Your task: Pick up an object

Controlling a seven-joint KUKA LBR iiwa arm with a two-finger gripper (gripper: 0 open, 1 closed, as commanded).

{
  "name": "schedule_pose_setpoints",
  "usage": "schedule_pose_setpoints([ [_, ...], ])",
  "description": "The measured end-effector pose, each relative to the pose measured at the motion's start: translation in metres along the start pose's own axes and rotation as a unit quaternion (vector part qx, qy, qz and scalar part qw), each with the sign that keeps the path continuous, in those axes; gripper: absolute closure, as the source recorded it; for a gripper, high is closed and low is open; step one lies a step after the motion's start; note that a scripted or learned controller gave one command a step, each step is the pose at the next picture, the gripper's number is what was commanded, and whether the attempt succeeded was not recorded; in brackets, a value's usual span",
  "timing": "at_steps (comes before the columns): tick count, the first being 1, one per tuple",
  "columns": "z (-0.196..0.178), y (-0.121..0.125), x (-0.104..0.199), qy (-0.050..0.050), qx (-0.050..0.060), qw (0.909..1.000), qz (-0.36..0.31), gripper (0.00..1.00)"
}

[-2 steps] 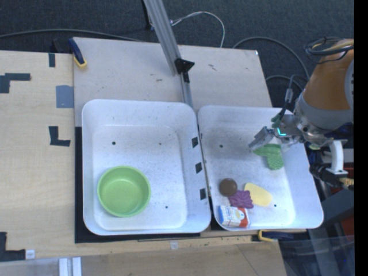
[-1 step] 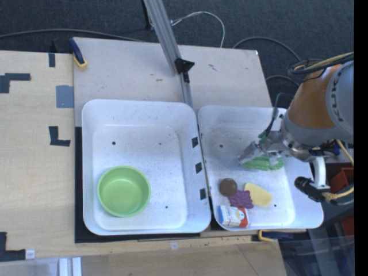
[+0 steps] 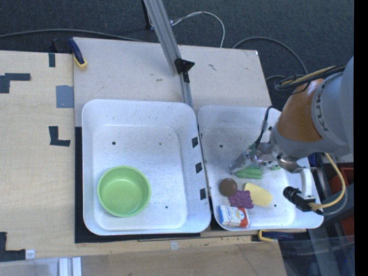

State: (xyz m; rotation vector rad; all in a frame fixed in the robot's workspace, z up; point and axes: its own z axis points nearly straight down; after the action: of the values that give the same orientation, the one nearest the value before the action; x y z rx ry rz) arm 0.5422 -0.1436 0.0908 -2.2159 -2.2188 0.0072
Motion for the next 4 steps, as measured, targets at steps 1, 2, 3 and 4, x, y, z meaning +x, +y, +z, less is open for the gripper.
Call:
schedule_pose_setpoints([
  [1,-0.013,0.001,0.000,0.000,-0.001,1.0000,0.000,1.00],
  [2,-0.056,0.004,0.006,-0.001,-0.005,1.0000,0.000,1.00],
  [3,-0.114,0.012,0.011,-0.001,-0.006,1.0000,-0.001,1.00],
  [4,-0.158,0.017,0.016,-0.001,-0.006,1.0000,-0.001,1.00],
])
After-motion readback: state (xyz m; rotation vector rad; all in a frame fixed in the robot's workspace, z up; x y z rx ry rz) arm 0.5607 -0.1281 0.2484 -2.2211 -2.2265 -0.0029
